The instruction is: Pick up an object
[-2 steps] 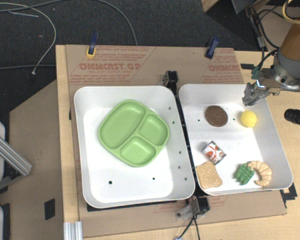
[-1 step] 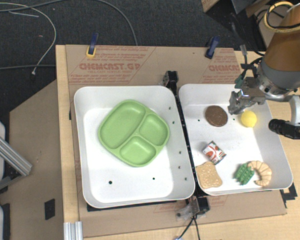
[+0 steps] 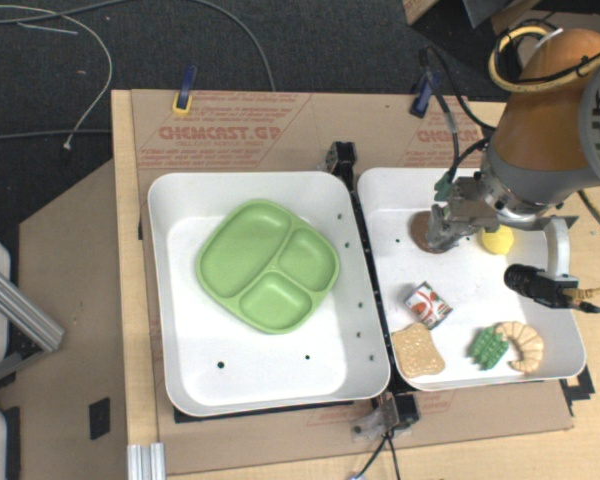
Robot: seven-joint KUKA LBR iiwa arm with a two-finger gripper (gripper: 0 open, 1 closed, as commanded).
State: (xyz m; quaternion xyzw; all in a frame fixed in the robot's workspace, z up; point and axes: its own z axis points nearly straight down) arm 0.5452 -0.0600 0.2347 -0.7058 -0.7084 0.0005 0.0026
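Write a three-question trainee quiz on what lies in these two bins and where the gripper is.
1. True or false: the green divided plate lies in the left bin.
2. Which item lies nearest the right bin's front left corner? A) croissant B) slice of bread C) yellow object
3. Fill in: the gripper hangs over the ____ bin.

Key
1. True.
2. B; the bread lies at that corner, the croissant at the front right beside a green toy, with a small can further in.
3. Right, at its far part, beside the yellow object.
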